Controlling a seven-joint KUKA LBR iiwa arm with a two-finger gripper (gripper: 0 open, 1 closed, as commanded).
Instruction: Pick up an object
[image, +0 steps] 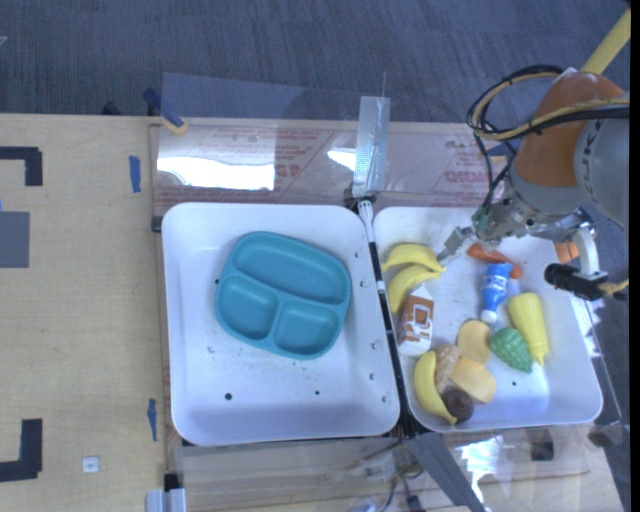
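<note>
Overhead view of the bench. The left shallow white bin (190, 400) holds a teal three-compartment plastic plate (284, 293) near its centre. The right white bin (580, 395) holds the candidate objects clustered together: a pair of yellow bananas (408, 268) by its left wall, a brown-and-white carton (417, 322) below them, a third banana (428, 388), a blue-and-white tube (495, 287), a yellow corn cob (530, 323) and a green bumpy toy (510, 350). The grey-and-orange arm's gripper (478, 232) hangs over the bin's upper part, near a small orange piece (488, 255); whether it is open or closed cannot be told.
</note>
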